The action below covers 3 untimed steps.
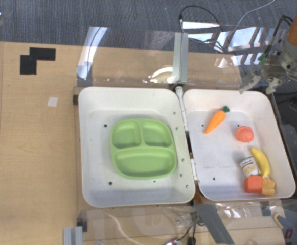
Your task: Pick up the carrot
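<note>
A light wooden table [30, 137] carries two shallow white bins side by side. The left bin [94, 137] holds a green divided plate [143, 149]. In the right bin [225, 172] the carrot [215, 121] lies tilted near the upper left, apart from a tomato [244, 133], a banana [261, 162] and a small can [248, 165]. The end effector [265, 80] hangs beyond the right bin's far corner, well apart from the carrot; whether it is spread or pressed together cannot be told.

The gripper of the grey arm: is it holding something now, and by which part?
Nothing is held. The gripper is above the right bin's far rim, apart from the orange carrot with a green top, which lies in the right white bin.
</note>
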Motion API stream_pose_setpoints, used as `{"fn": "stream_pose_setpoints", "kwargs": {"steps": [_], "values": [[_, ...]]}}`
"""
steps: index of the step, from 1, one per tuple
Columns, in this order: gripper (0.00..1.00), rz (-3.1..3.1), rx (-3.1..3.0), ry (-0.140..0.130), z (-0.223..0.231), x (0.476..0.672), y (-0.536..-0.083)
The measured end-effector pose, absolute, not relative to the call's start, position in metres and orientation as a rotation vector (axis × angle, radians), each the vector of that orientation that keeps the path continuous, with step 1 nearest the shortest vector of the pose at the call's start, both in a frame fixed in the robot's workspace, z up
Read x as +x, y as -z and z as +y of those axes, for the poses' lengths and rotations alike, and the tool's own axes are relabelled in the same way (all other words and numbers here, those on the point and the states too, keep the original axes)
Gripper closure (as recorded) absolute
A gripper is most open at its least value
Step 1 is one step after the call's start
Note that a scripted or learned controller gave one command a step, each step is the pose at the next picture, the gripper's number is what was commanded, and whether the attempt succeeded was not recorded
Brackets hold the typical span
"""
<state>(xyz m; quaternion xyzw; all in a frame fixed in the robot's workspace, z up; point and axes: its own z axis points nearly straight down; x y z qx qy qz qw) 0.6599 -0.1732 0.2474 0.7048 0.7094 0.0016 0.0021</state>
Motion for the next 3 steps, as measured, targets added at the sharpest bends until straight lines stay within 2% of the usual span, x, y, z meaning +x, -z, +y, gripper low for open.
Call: {"fn": "stream_pose_setpoints", "kwargs": {"steps": [1,2,3], "values": [[0.00,2.061,2.362,-0.008,-0.141,0.671,-0.088],[1.00,2.066,2.351,-0.014,-0.139,0.674,-0.101],[0.00,2.067,2.350,-0.014,-0.139,0.674,-0.101]]}}
